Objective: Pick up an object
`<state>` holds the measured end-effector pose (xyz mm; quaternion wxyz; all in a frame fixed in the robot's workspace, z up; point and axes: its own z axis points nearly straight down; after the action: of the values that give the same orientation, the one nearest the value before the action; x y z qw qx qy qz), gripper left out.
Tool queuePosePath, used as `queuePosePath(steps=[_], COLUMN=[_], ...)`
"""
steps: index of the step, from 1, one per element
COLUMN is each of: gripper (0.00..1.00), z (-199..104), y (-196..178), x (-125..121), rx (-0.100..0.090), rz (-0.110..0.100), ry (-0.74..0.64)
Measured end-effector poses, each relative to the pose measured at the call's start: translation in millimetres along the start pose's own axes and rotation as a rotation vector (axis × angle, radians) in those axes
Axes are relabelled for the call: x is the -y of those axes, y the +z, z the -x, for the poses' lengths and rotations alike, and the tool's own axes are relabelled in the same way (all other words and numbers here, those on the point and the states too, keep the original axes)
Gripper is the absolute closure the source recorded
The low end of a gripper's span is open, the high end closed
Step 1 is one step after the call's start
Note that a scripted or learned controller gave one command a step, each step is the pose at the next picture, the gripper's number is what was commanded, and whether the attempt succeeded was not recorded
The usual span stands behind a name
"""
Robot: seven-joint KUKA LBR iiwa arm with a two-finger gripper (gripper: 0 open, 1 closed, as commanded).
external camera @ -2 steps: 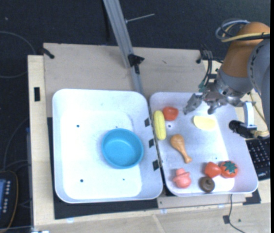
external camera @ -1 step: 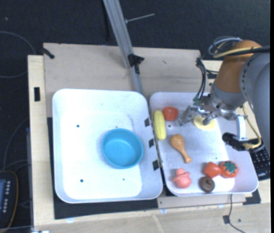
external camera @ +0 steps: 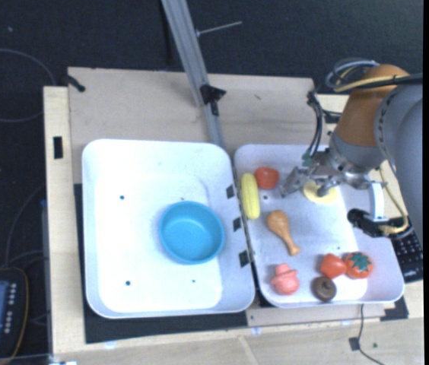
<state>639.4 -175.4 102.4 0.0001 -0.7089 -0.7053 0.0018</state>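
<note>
My gripper (external camera: 311, 187) hangs low over the back of the right bin (external camera: 374, 287), its jaws spread open just above a small yellow object (external camera: 324, 197) that it partly hides. Nothing is held between them. Left of the gripper lie a red tomato (external camera: 267, 178) and a yellow corn cob (external camera: 250, 196). A tan drumstick (external camera: 283, 231) lies in the bin's middle. Along the front sit a pink toy (external camera: 284, 279), a brown ring (external camera: 323, 288), a red pepper (external camera: 332, 265) and a red fruit with a green top (external camera: 358, 265).
A blue bowl (external camera: 192, 232) sits in the left bin (external camera: 123, 166). A grey metal post (external camera: 188, 44) slants up from the bins' back edge. The grey arm with its orange band (external camera: 367, 116) reaches in from the right over the bin's rim.
</note>
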Motion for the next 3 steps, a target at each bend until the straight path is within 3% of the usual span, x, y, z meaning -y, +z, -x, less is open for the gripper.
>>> queuePosePath(steps=[1, 3], gripper=[1.00, 1.00], z=[1, 9], y=[-13, -119], x=[-2, 6], rx=[0.000, -0.003], rz=[0.006, 0.010], ry=[0.000, -0.008])
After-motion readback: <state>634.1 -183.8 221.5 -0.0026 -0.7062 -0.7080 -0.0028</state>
